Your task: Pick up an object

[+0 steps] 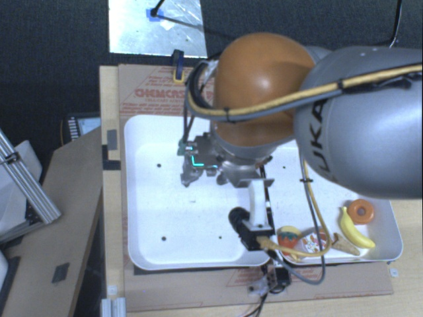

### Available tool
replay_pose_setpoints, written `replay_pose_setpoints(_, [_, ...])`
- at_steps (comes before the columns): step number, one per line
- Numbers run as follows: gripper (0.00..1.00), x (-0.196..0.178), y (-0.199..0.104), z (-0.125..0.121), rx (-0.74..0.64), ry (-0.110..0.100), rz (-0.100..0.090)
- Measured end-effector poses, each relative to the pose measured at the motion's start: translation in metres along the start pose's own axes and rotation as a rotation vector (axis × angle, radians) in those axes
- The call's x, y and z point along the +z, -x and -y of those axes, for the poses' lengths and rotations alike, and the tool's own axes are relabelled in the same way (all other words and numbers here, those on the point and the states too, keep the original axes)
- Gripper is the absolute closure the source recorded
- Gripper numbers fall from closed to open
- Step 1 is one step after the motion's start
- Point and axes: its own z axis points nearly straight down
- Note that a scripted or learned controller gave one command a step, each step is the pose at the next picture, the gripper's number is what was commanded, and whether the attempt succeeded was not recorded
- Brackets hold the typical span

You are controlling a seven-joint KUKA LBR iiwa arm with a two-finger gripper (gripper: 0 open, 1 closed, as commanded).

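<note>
The grey arm, with its orange band filling the upper middle of the frame, is being held over the two white bins. The tool is being seen just below the orange band, at the frame's centre, above the bare floor of the left bin; whether it is released or clenched cannot be told, as it is being hidden largely by the wrist. Nothing is being seen gripped by it.

The task's things are being kept in the right bin, at the lower right of the frame: a yellow banana is lying near the bin's lower edge, an orange round object is resting just above it and touching or nearly touching it, and a colourful packet is lying to the banana's left. A yellow cable is being run along the arm. A silver sheet is lying at the upper left, beyond the worktop.
</note>
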Motion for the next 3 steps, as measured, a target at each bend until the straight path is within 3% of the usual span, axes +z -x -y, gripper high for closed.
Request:
replay_pose_setpoints(1, [0.0,-0.146,-0.036,-0.001,-0.006,0.017,-0.009])
replay_pose_setpoints(2, [0.0,-0.087,-0.034,-0.001,0.001,-0.003,0.002])
replay_pose_setpoints(3, [0.0,-0.049,0.057,-0.061,0.011,-0.001,0.005])
